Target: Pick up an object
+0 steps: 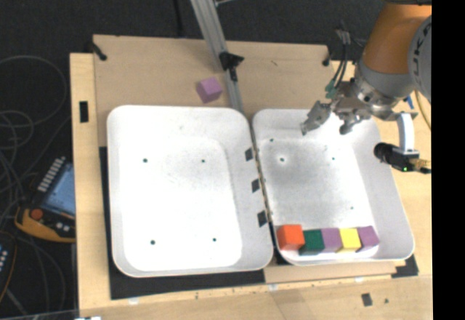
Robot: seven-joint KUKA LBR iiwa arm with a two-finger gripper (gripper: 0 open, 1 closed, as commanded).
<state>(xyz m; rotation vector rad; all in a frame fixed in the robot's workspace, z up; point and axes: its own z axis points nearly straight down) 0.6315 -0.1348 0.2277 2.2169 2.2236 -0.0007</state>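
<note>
Lining the near edge of the right bin point(378, 188), five small blocks sit in a tight row, each touching the next: an orange block point(291, 236), a green block point(313, 241), a purple block point(331, 238), a yellow block point(351, 238) and another purple one point(368, 236) at the right end. Any of them could serve as the object to pick up. One more loose purple cube point(210, 89) lies outside both bins, on the wooden bench point(145, 71) just beyond the far edge of the left bin point(174, 188), beside a slanted metal pole point(207, 13).

The gripper point(333, 118) hangs over the far end of the right bin, well apart from the row of blocks at the opposite end. Its two fingers look spread, with nothing between them, so no object is held. The arm point(392, 35), grey with its orange band, reaches in from the right.

By my reading, the step in hand is the approach: nothing is grasped, and the claw is not yet above a target. The next move calls for travel along the bin toward the near edge, then a descent onto one block. Because the blocks are packed tight against each other and against the bin's rim, the fingers will likely need to straddle a block across its free faces, or take an end block such as the orange one.
</note>
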